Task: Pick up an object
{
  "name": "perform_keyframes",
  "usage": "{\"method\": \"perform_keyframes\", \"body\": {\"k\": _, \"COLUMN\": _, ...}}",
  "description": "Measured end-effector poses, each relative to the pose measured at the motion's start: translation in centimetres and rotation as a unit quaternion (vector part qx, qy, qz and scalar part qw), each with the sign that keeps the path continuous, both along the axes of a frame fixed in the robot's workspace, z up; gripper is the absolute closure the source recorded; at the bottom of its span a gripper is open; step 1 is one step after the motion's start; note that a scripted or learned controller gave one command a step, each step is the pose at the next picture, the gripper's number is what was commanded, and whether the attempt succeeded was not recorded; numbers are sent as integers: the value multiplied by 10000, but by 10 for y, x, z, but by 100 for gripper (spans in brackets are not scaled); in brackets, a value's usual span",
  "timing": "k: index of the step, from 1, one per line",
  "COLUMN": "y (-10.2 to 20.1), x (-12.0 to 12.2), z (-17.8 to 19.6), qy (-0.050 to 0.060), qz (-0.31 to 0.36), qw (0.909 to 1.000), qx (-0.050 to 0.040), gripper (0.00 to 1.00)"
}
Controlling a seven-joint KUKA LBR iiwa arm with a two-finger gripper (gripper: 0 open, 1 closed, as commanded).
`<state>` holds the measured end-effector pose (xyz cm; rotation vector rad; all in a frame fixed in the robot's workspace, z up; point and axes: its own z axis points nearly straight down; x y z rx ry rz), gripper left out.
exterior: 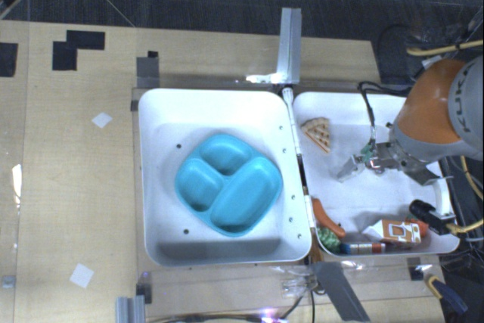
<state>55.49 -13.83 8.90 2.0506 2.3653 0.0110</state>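
Wooden bench (68,185) w/ two white bins side by side; arm enters from view's right, orange band above wrist. Gripper (349,167) hangs over right bin (344,197), roughly mid-floor, nothing between its fingers; open/shut can't tell. Bare white floor directly around it. Up-left of gripper, near divider edge: waffle-like wedge (318,134). Below it, crowded along bin's near rim: orange piece (325,214), marker (361,246), small carton (399,231). Further left past divider, left bin (155,238) holds blue sectioned plate (228,183), centred, clear margin all round.
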Motion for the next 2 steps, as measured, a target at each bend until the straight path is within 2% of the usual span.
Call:
{"method": "perform_keyframes", "body": {"k": 1, "y": 25, "x": 23, "z": 0, "qy": 4, "qz": 1178, "qw": 9930, "qx": -9, "gripper": 0}}
{"method": "perform_keyframes", "body": {"k": 2, "y": 49, "x": 113, "z": -1, "qy": 30, "qz": 843, "qw": 9964, "qx": -9, "gripper": 0}}
